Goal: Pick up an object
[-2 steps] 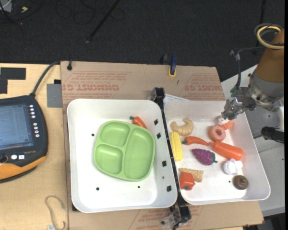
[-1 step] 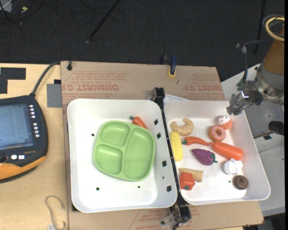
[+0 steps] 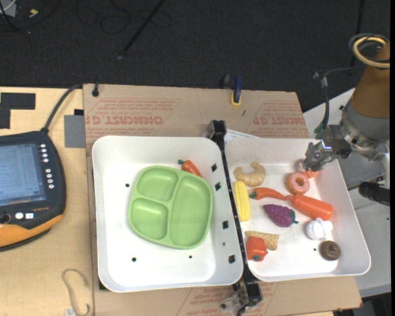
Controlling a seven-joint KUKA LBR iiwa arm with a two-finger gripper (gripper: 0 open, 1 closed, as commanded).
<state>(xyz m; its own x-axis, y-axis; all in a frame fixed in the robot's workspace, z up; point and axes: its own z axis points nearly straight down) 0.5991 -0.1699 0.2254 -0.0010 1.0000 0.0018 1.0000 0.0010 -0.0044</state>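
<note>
Cardboard covers the bench under two white bins, with a control tablet (image 3: 20, 180) off to the far side. At the right bin's (image 3: 355, 242) upper right rim hangs the gripper (image 3: 318, 155); whether its jaws are spread or pressed together cannot be told, and nothing shows between them. Just below the jaws lies a pink donut (image 3: 297, 183), and below that a carrot (image 3: 311, 207). Further below sit a white piece (image 3: 318, 229) and a brown donut (image 3: 329, 249). Left of the jaws lie a croissant (image 3: 251, 174), a corn cob (image 3: 241, 200), a purple grape bunch (image 3: 279, 214) and a red pepper (image 3: 256, 248). Well apart, in the left bin (image 3: 115, 157), rests a green divided plate (image 3: 171, 207).
</note>
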